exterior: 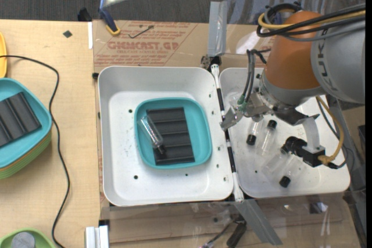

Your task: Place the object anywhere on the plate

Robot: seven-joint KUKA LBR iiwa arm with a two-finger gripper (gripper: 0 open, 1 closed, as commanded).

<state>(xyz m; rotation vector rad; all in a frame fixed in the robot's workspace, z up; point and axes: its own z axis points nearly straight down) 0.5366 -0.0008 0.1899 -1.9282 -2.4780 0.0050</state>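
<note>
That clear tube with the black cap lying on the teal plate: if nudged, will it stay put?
Probably not reliably. The tube looks round and smooth, so it may roll, though the ribbed black insert under it could check that. On the teal plate it appears light, clear plastic, likely slippery to grip.
</note>
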